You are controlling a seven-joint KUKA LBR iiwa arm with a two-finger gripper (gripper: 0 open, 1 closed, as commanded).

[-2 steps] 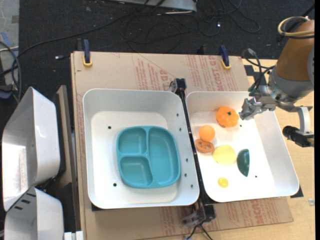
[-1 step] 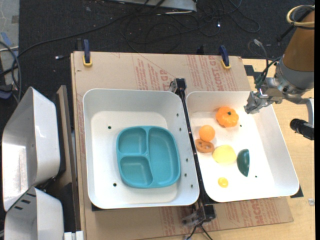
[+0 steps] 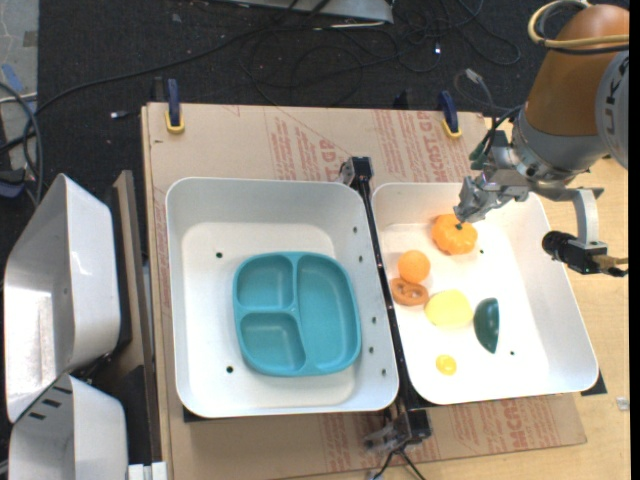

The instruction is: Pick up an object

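The right bin (image 3: 540,308) holds several small objects: an orange fruit-like piece (image 3: 454,236) near the back, an orange ball (image 3: 414,266), a brown-orange ring (image 3: 408,292), a pale yellow lump (image 3: 449,309), a dark green piece (image 3: 486,325) and a small yellow disc (image 3: 446,365). My gripper (image 3: 470,214) hangs from the grey and orange arm at the right and points down at the top of the orange fruit-like piece, touching or nearly touching it.
The left bin (image 3: 190,298) holds a teal divided plate (image 3: 296,313). A black divider (image 3: 376,268) runs between the bins. A black attachment (image 3: 572,250) juts from the arm over the right bin's far right side. Cables lie beyond the bench.
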